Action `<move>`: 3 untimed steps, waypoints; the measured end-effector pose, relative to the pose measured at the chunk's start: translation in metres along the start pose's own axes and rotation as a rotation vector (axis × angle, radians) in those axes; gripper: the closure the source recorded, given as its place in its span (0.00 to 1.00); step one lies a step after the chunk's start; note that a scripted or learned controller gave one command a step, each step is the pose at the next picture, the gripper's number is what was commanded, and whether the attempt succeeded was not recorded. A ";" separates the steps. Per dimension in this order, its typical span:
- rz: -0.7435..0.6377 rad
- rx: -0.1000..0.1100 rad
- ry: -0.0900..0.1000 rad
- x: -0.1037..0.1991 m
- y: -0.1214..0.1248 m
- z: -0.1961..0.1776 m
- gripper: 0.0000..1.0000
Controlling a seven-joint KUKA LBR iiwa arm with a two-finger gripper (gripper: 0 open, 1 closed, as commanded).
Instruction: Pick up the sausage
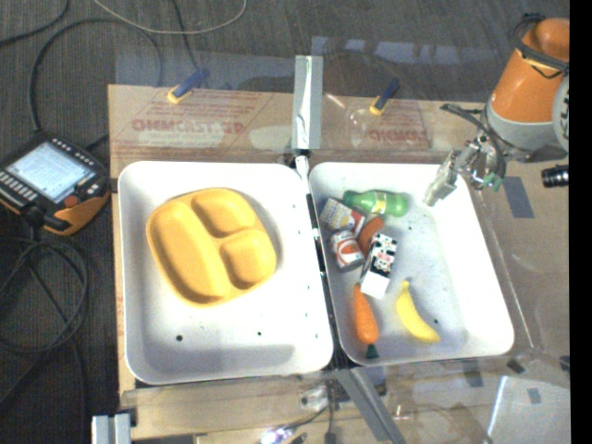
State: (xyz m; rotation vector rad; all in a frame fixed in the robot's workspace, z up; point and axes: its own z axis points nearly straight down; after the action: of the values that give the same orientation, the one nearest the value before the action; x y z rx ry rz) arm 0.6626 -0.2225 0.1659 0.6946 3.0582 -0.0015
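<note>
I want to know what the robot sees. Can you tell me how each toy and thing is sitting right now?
sausage: lying in the right bin, partly under the milk carton
green bottle: on its side
carrot: lying flat
banana: lying flat
yellow tray: right way up in the left bin
gripper: above the right bin's far corner, holding nothing

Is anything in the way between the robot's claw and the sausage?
Yes, partly. The end effector hangs over the right bin's upper right corner. The sausage lies toward the bin's left, wedged in a cluster: the green bottle lies just above it, on the near side, and the black-and-white carton rests against its lower end.
</note>
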 end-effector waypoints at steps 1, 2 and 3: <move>0.091 -0.003 0.002 0.001 0.000 -0.001 1.00; 0.036 0.001 0.001 0.001 0.000 0.008 1.00; -0.262 -0.001 0.000 0.002 -0.001 -0.020 1.00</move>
State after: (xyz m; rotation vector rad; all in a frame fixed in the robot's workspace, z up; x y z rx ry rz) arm 0.6601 -0.2224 0.1856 0.2893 3.1225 -0.0018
